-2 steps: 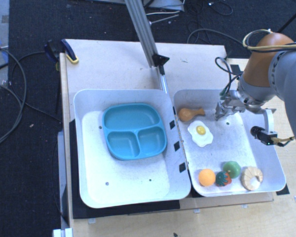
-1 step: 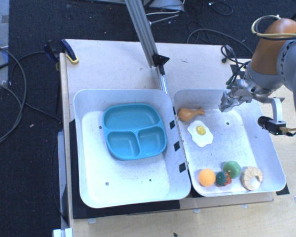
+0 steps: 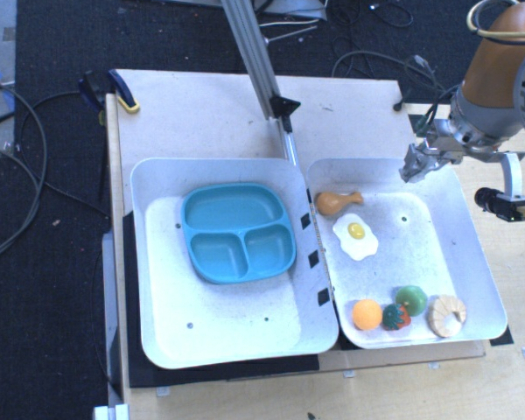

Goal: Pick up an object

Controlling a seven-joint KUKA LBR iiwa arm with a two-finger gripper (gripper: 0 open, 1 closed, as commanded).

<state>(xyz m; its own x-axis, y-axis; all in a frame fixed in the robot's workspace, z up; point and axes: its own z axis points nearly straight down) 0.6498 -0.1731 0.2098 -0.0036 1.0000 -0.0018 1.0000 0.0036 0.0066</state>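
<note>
At the upper right of the frame, the robot arm's fingers (image 3: 413, 170) hang over the far right corner of the right-hand bin (image 3: 469, 234), their tips pointing down and to the left; they grasp nothing, and whether they stand parted or closed cannot be told from this slanted view. The nearest candidate for the pick, a toy chicken drumstick (image 3: 337, 201), lies to the left of the fingers and a little lower in the frame, near the bin's left wall. It is tan-brown, bulbous at its left end and tapering to a thin bone end on the right, so its long axis runs roughly left to right across the picture. Just below it rests a toy fried egg (image 3: 356, 237), flat and white with a yellow yolk, apart from the drumstick. Well below the fingers, along the bin's near edge at lower right, sit an orange ball-like fruit (image 3: 366, 314), a small red and green piece (image 3: 395, 317) touching a green round one (image 3: 410, 299), and a pale, ridged, shell-like item (image 3: 445, 315). The left-hand bin (image 3: 157, 261) holds a blue divided plate (image 3: 239, 233), far from the fingers. Any descent, on this showing, would call for a move left and down first.
</note>
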